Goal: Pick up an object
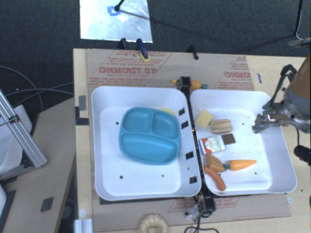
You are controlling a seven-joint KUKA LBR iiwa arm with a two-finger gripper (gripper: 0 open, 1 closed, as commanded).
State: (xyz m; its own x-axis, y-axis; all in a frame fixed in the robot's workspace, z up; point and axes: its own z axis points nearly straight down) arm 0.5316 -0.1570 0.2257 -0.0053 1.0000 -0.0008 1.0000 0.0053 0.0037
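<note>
Nearest us: glossy orange plastic toy carrot [241,164] in right white bin [286,171] | we reckon light, stiff, slippery, pinch mid-body | gripper [258,125] spread: we can't tell

Arm reaches in from right; claw [259,125] low, nothing between fingers.

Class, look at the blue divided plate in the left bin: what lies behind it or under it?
A pale yellow object peeks out past the blue divided plate's far edge in the left bin. The plate covers most of it, so its shape and anything else underneath cannot be seen.
</note>
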